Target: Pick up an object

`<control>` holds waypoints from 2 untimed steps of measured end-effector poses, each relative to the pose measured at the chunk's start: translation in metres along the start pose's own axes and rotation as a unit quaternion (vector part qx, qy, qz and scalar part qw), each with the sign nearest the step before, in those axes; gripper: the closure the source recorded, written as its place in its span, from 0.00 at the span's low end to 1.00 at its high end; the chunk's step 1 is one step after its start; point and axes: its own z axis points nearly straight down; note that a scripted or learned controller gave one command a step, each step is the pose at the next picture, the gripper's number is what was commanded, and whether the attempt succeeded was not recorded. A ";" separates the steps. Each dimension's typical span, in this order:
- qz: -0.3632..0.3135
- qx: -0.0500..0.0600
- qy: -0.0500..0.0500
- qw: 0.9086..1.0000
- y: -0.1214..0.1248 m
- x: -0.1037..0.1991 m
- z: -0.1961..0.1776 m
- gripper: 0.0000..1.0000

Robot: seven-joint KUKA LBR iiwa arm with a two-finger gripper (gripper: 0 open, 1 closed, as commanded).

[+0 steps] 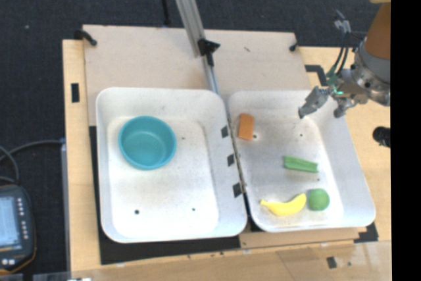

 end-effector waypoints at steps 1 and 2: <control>0.001 0.002 0.000 1.000 0.001 0.001 0.042 0.00; 0.002 0.003 0.000 1.000 0.001 0.009 0.101 0.00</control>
